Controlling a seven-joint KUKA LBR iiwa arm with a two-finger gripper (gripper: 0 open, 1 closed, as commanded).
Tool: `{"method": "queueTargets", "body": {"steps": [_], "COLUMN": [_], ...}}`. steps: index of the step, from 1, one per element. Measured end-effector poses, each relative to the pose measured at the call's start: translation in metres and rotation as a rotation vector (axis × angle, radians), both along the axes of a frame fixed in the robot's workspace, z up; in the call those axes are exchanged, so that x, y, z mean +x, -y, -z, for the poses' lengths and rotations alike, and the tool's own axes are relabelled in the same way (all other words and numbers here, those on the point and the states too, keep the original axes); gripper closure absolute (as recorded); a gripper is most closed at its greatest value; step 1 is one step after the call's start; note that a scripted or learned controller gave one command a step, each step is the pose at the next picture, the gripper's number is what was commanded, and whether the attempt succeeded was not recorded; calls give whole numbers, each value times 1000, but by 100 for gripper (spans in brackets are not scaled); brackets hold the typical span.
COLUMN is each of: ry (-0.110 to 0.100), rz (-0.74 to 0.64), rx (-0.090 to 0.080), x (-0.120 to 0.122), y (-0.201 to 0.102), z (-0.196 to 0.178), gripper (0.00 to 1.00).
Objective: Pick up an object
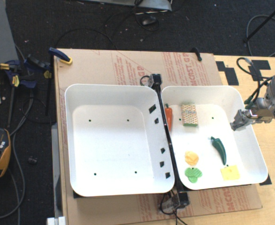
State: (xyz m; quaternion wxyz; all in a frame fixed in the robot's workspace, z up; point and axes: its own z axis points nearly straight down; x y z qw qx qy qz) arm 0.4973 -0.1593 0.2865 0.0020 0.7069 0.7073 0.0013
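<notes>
1. The end effector (238, 120) is hovering over the right rim of the right bin (256, 142); whether it is gripping anything cannot be told from this view.
2. Nearest the camera, a yellow square (230, 173) and a green leafy piece (193, 174) are lying at the front of the right bin.
3. Just behind the green piece, a small yellow lump (191, 158) is sitting.
4. A dark green pepper (219, 149) is lying near the middle, apart from the end effector.
5. Farther back, a patterned block (189, 115) is resting beside an orange carrot (168, 117), which is lying against the bin's left wall.
6. The left bin (76, 139) is sitting alongside on the cardboard-covered worktop (128, 64).
</notes>
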Motion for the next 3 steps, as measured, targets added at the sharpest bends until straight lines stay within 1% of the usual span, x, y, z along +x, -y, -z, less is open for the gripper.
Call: {"method": "queueTargets", "body": {"steps": [1, 2, 3], "ry": [-5, -7, -6], "rz": [-4, -5, -5], "rx": [2, 2, 2], "x": [7, 3, 14], "y": [-51, -107, -166], "z": [-1, 15, 20], "gripper": [100, 100, 100]}}
